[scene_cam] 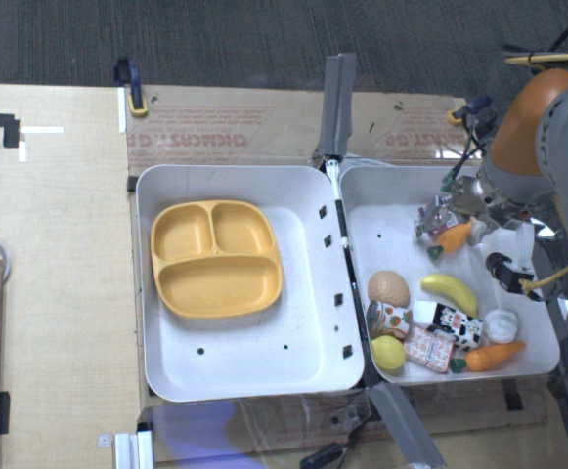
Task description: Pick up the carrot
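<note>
Gripper [440,229] was at the right bin's [362,262] far side pinching a carrot [452,235], while another carrot [494,356] lay near the front, probably just clutter.

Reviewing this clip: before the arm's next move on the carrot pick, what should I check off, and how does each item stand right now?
1. Gripper is over the right bin: ok.
2. Orange item lies right at the gripper: ok.
3. That item is actually gripped: cannot tell.
4. Only one carrot candidate: not ok; a second orange item lies in the bin's near right corner.
5. Banana is apart from the gripper: ok.
6. Yellow plate sits in the left bin, out of the way: ok.
</note>
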Controlling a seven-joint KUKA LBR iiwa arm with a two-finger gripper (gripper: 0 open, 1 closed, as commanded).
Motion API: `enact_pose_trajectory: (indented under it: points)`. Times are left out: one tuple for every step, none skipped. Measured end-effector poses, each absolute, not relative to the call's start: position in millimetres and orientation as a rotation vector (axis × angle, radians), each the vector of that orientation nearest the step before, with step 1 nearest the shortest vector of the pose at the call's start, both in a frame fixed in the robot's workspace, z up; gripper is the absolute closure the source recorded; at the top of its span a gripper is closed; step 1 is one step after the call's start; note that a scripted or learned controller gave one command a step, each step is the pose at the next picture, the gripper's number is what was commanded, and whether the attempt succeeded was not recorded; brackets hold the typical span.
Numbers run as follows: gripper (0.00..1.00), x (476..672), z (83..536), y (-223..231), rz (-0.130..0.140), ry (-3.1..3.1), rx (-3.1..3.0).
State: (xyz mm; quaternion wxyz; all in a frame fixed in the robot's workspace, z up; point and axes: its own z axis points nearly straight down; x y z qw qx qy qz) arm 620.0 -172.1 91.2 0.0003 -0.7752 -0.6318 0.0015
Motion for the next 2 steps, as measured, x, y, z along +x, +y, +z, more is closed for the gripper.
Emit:
enact_pose_trajectory:
  points:
    - [1.0, 620.0, 100, -172, 0.009, -1.989, -2.431]
    - [1.0, 598.9, 221, -111, 0.005, -1.875, -2.52]
